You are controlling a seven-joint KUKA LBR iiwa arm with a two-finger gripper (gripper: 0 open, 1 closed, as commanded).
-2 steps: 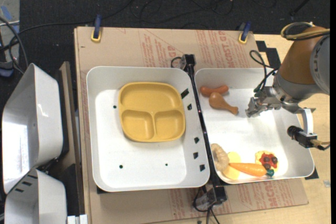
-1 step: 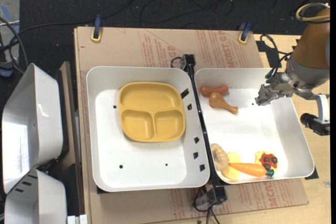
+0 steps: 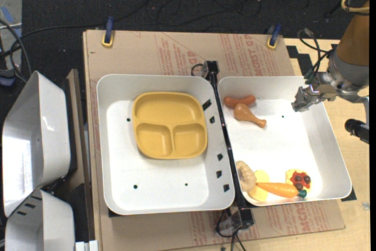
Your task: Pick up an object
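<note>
Nothing's picked up yet: my gripper (image 3: 301, 101) is hovering over the right bin (image 3: 329, 144), chicken drumstick (image 3: 249, 116) untouched; can't tell my jaws' state.

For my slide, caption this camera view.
Hand above the right bin of toy food; yellow tray in the left bin.
</note>
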